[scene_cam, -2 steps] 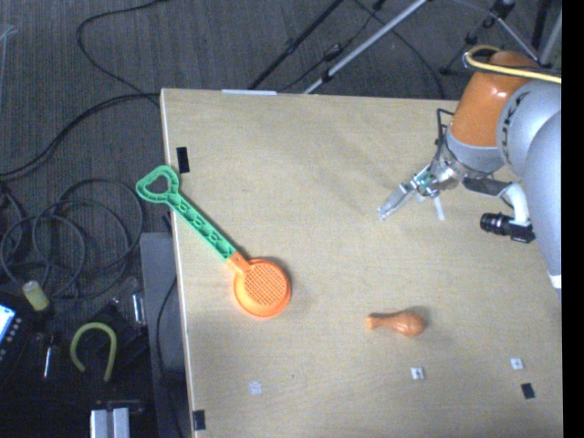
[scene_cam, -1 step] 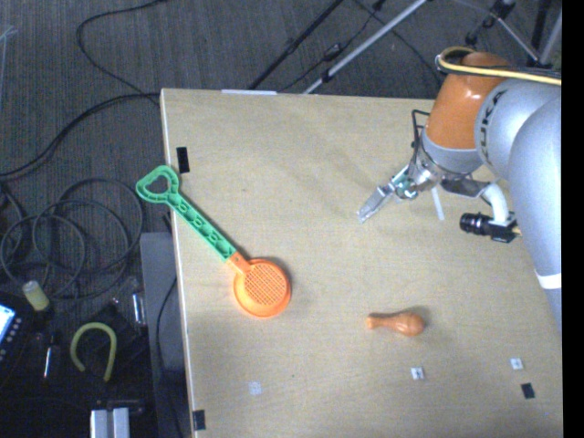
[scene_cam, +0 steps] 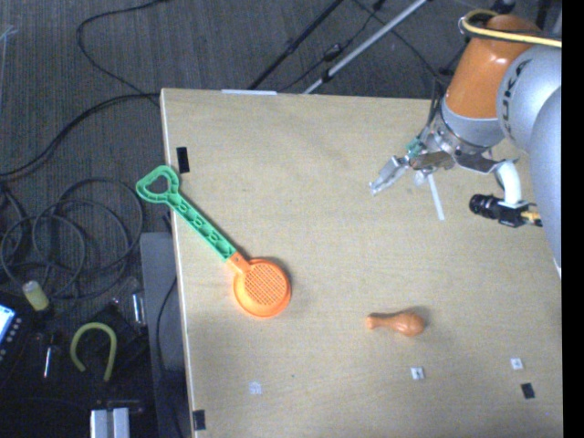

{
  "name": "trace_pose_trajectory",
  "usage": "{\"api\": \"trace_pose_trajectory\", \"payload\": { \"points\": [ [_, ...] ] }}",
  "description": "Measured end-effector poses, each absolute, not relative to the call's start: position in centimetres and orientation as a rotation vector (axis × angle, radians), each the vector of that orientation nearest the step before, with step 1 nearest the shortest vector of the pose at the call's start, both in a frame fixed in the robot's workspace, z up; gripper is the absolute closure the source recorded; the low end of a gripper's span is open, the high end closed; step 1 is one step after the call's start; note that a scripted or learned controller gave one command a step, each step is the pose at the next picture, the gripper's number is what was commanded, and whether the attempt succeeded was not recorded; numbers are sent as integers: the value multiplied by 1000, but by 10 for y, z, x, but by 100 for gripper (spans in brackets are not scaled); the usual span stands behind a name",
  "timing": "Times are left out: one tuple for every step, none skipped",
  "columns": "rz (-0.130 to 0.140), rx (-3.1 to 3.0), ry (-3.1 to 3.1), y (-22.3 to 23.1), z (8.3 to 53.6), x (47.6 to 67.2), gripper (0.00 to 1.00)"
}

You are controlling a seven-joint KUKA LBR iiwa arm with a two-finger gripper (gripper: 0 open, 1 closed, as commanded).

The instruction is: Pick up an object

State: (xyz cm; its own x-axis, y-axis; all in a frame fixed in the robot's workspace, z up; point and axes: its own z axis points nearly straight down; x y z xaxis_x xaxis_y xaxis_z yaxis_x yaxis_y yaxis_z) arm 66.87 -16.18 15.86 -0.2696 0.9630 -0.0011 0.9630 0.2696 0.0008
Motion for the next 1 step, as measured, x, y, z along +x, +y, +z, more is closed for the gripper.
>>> {"api": "trace_pose_trajectory", "payload": {
  "points": [
    [-3,1620,2692,-173,86,668,0]
  ]
}}
